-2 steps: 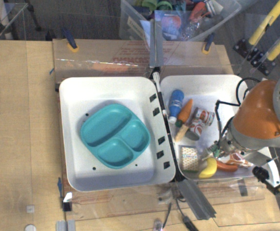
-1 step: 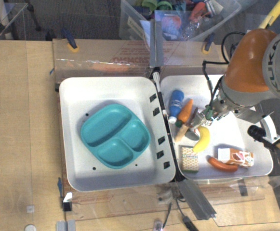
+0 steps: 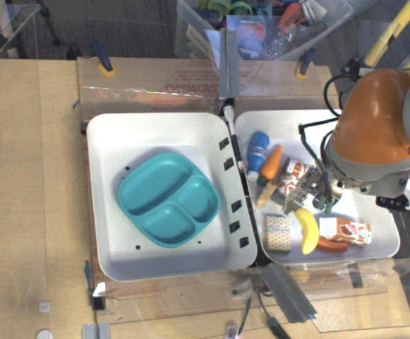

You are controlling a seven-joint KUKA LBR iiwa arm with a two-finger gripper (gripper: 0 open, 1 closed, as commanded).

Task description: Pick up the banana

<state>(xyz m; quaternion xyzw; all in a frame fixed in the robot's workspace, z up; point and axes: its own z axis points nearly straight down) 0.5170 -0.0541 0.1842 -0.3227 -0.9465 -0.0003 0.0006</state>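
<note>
The yellow banana [image 3: 307, 232] lies in the right bin [image 3: 384, 242], near its front edge, curving from upper left to lower right. My gripper [image 3: 305, 193] hangs just above and behind the banana's upper end, over the bin's middle. Its dark fingers point down and to the left, and nothing yellow sits between them. The arm's orange band [image 3: 374, 119] and grey wrist cover the bin's right part.
The right bin also holds a blue bottle [image 3: 258, 150], an orange carrot [image 3: 272, 162], a red-and-white can [image 3: 293, 179], a patterned packet [image 3: 277, 233] and a red-white carton [image 3: 346, 232]. A teal divided plate [image 3: 168, 198] sits in the left bin [image 3: 106, 246]. A clear crate of toys [image 3: 261, 13] stands behind.
</note>
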